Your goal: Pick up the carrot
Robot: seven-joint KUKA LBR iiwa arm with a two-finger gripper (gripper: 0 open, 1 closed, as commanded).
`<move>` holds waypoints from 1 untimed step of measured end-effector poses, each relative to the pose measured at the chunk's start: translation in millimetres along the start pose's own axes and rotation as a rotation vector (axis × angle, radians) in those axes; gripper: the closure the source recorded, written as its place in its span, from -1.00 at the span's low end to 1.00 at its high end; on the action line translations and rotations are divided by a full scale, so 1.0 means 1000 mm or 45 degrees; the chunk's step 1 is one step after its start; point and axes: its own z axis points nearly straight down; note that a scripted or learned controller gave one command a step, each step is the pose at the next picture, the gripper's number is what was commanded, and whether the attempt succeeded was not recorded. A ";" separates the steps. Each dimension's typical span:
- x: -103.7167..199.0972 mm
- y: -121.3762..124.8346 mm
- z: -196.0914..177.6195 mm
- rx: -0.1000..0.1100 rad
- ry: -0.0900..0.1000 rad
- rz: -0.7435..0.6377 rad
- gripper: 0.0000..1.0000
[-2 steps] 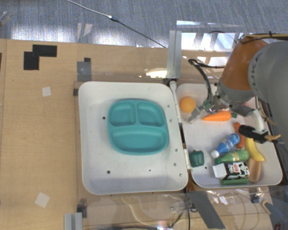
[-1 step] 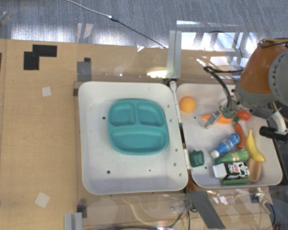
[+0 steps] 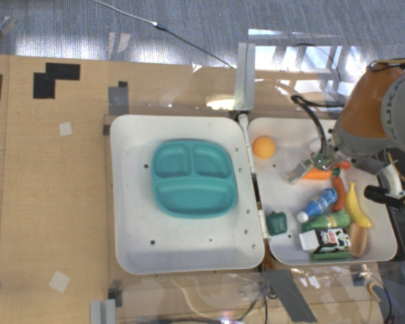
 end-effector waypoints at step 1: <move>0.000 0.004 -0.014 -0.010 -0.007 -0.008 1.00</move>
